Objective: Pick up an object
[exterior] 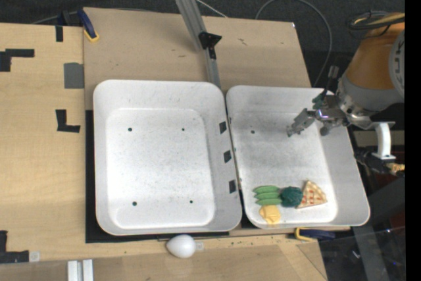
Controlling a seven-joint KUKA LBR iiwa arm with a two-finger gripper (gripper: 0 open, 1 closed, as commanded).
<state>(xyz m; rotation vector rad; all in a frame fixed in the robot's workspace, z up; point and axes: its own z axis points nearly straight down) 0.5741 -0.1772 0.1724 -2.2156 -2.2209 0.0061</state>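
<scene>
- Wooden worktop stretched across the left, marked with black tape, and carried two shallow white bins side by side.
- At the left sat the left bin, with bare speckled floor.
- Below its lower edge, on the worktop, lay a white egg-shaped thing, outside both bins.
- To the right sat the right bin, and the toys were bunched in its near corner: a green pea pod, a yellow piece just under it, a dark green broccoli touching both, and a pizza slice at the right end of the row.
- Farther right, the tool hung over the far part of the same bin, well apart from the cluster; nothing lay between its fingers, but whether they were spread or closed I could not tell.
- The cluster lay toward the near edge from the tool, running left to right, so the next move would likely need a reach toward the camera and then a descent.
</scene>
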